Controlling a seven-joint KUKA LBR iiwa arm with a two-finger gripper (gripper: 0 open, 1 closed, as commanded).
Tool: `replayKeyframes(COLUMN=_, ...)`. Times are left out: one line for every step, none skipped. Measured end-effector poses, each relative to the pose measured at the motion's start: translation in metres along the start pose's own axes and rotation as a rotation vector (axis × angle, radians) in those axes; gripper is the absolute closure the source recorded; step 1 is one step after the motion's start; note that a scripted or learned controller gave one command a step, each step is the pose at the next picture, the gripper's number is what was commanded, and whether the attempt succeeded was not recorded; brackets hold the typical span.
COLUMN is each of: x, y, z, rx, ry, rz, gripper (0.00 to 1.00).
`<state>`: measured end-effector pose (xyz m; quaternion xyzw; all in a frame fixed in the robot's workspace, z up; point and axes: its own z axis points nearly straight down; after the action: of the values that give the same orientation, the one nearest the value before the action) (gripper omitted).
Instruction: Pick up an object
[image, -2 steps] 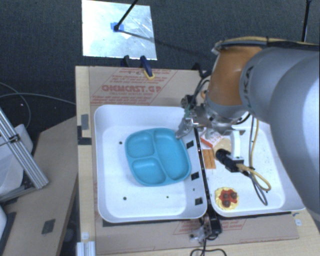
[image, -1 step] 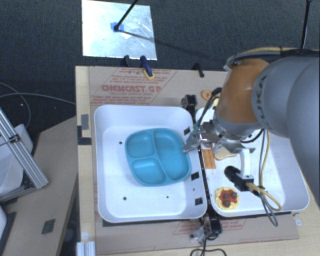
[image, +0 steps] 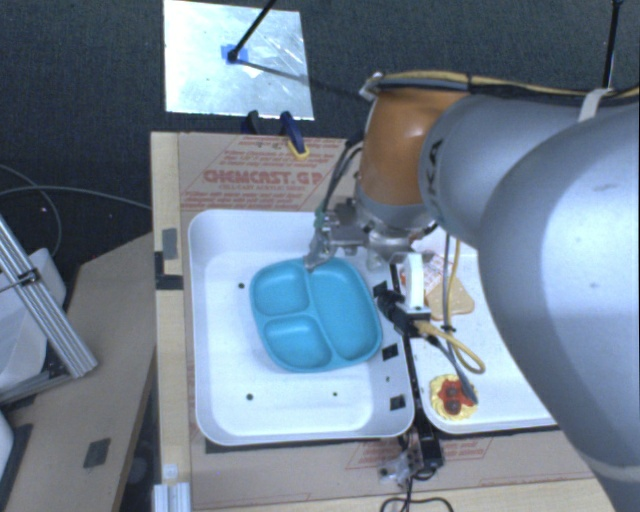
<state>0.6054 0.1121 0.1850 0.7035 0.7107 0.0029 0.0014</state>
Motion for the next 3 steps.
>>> replayKeyframes(x=-0.02, y=-0.035, z=-0.151, rx=-0.011, ry=0.002, rz=0.006, gripper=0.0)
replayKeyframes(x=0.01, y=-0.062, z=-0.033, rx=0.017, ry=-0.002, rz=0.003, gripper=0.0)
replayKeyframes(x=-0.029, y=-0.101, z=-0.038, rx=0.008, ry=-0.002, rz=0.012, gripper=0.0)
